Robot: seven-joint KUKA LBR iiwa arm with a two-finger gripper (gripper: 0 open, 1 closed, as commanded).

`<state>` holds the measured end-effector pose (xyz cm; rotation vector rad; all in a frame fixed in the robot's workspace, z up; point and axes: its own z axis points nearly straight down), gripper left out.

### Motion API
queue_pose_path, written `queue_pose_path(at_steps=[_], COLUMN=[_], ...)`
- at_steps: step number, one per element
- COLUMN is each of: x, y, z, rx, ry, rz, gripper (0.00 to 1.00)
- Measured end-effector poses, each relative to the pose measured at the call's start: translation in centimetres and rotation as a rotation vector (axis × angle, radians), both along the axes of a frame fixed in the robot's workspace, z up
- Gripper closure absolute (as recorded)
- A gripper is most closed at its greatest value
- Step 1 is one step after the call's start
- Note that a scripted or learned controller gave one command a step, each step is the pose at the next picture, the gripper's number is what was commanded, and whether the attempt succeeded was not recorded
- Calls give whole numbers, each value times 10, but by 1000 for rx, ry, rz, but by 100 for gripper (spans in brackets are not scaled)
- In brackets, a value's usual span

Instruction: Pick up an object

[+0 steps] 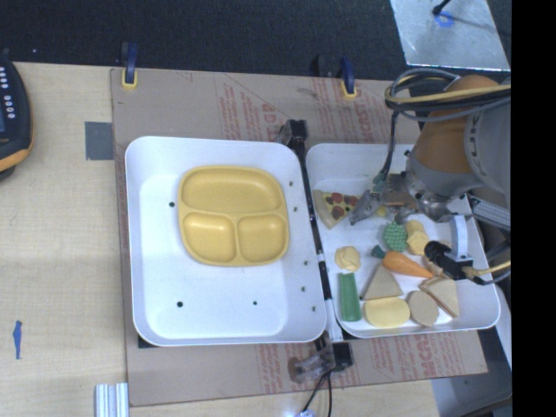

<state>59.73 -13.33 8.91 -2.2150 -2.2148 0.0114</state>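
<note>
The right bin (347, 159) holds several toy foods: a pizza slice (334, 205), a small yellow round piece (347, 257), a green stick (348, 295), an orange carrot (407, 265), a green knobbly piece (396, 234), a pale yellow block (387, 312) and tan bread slices (426, 307). My gripper (367, 203) hangs over the upper middle of this bin, just right of the pizza slice and above the green knobbly piece. Its fingers stand open and nothing shows between them. The wrist hides the bin's upper right part.
In the left bin (148, 259) lies a yellow divided plate (233, 214). A dark ridge with clips (313, 233) separates the two bins. Blue clamps (129, 63) pin the cardboard sheet at the back. A black and yellow device (10, 111) sits at the far left.
</note>
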Motion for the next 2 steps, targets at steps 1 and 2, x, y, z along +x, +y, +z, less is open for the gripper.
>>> queue_pose_path(at_steps=[1, 2], x=[61, 9], y=[-34, -62], z=[1, 0], rx=[-3, -1], ry=[-11, -1], rz=[5, -1], gripper=[0, 0])
